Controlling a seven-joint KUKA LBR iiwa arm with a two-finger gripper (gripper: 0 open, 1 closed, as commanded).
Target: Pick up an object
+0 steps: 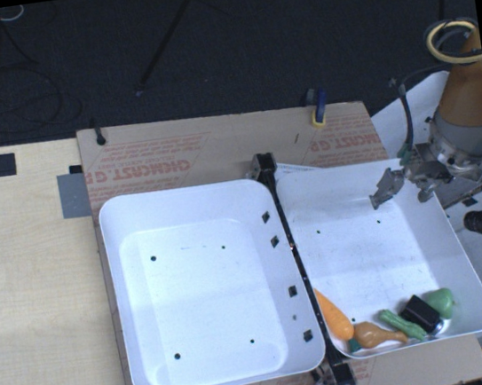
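Several small objects lie bunched along the near edge of the right bin (361,214). Among them are an orange carrot-shaped piece (333,312), a tan piece (372,332), a long green piece (399,323), a black block (420,313) and a round green piece (439,300). My gripper (405,189) hangs over the far right part of that bin, well away from the pile. It is open, with nothing between its fingers (384,192).
The left bin (201,283) sits beside the right one, and a black clip strip (288,252) runs along their shared wall. Both rest on a cardboard sheet (217,150). A blue clamp (319,105) stands at the sheet's far edge. Cables run near the arm at right.
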